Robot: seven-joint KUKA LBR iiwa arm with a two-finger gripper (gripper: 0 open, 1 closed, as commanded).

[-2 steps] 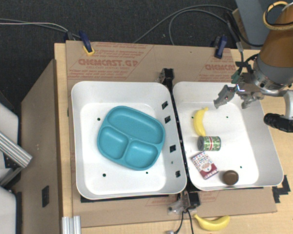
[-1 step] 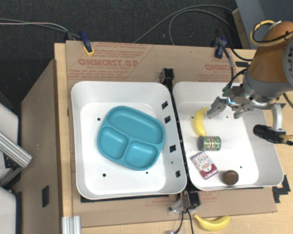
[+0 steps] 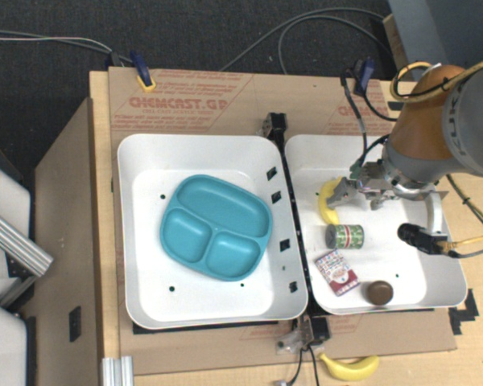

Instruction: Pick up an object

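The right bin (image 3: 443, 284) holds several objects. A yellow banana (image 3: 328, 204) lies curved near its left wall. Below the banana a green can (image 3: 344, 236) lies on its side. Nearer the front lie a red and white packet (image 3: 336, 270) and a brown round object (image 3: 378, 293). My gripper (image 3: 364, 190) hangs low over the bin's back half, just right of the banana's upper end. Whether it touches the banana cannot be told. Nothing is seen held.
The left bin (image 3: 137, 240) holds a teal divided plate (image 3: 216, 227). A second banana (image 3: 351, 367) lies outside the bins at the bench's front edge. Clamps (image 3: 142, 72) and cables sit along the back of the cardboard base.
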